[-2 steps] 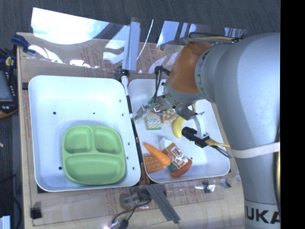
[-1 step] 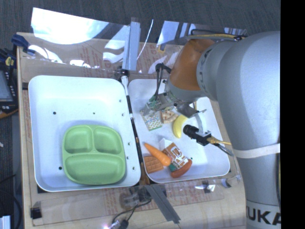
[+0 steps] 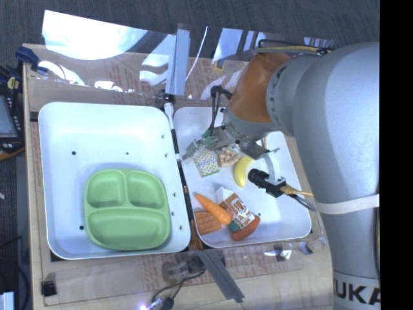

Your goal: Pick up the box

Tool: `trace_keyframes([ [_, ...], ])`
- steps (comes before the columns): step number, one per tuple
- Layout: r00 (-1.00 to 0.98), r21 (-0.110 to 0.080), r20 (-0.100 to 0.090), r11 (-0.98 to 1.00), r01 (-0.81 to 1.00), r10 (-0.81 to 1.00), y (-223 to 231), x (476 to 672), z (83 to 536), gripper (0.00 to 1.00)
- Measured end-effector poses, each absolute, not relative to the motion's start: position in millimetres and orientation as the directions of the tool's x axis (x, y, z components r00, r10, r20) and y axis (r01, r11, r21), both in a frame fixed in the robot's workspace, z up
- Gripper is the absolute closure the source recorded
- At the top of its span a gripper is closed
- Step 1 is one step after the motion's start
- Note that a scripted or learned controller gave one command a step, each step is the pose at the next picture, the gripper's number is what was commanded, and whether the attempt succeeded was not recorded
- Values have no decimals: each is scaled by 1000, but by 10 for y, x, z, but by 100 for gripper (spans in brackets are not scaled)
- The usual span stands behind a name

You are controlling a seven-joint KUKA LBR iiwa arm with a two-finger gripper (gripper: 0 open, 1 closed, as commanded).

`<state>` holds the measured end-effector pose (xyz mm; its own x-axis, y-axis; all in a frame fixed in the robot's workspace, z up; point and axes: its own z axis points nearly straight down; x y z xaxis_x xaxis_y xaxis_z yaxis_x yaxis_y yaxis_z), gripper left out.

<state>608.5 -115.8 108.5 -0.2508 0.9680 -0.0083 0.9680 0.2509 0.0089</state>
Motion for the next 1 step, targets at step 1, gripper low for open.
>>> trace_keyframes([
  [1, -254, 10, -8, 254, 967, 967, -1152, 6091, 1187, 100],
])
